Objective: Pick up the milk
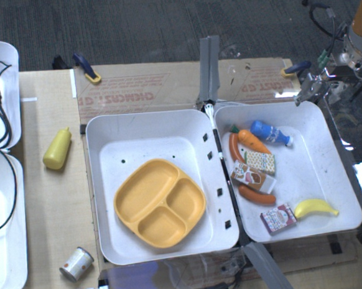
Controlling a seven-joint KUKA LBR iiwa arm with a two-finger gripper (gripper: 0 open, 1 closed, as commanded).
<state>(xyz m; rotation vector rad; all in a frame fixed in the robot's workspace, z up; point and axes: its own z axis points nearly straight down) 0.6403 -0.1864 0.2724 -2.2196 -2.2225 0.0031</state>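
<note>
- Hanging at the upper right, the end effector (312, 88) sits just past the far right corner of the right bin (332, 160), well apart from the food inside; whether it is open or closed cannot be told.
- The milk (253, 178), a small carton, lies on its side in the left half of that bin, touching a green-patterned carton (260, 161) and resting across 2 sausages (256, 195).
- A carrot (254, 140) and a blue bottle (271, 132) lie at the bin's far side.
- A red carton (278, 218) and a banana (315, 208) lie near its front edge.
- The left bin (109, 177) holds a yellow divided plate (160, 202).
- On the bench (55, 213), a yellow squeeze bottle (57, 149) and a tin can (76, 263) lie to the left of the bins.
</note>
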